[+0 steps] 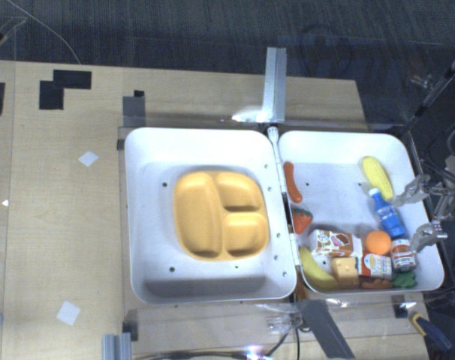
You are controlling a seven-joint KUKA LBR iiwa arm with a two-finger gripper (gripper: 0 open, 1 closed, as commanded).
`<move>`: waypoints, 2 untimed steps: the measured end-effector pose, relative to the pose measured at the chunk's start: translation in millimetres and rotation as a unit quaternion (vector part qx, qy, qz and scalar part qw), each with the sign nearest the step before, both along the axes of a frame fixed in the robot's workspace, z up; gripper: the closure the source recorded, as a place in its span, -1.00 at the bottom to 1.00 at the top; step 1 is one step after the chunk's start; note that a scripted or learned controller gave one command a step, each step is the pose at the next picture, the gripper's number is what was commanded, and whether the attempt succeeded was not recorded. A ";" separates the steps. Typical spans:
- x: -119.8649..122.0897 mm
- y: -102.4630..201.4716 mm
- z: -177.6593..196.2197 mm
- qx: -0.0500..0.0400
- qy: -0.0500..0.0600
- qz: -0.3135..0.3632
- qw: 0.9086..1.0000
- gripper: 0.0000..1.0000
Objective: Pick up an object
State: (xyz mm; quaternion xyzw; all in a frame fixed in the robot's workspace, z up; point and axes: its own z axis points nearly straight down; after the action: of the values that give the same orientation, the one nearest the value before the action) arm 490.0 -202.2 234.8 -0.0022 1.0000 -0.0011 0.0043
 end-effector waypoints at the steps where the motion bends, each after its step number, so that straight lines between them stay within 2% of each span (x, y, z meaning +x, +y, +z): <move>1: -1.8 0.3 -95.8 0.001 0.004 0.052 0.999 -1.00; 2: 99.0 -2.2 -145.8 0.001 -0.003 -0.145 0.989 -1.00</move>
State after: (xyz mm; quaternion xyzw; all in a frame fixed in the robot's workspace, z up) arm 589.0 -204.4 89.0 0.1424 0.9898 -0.0003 0.0070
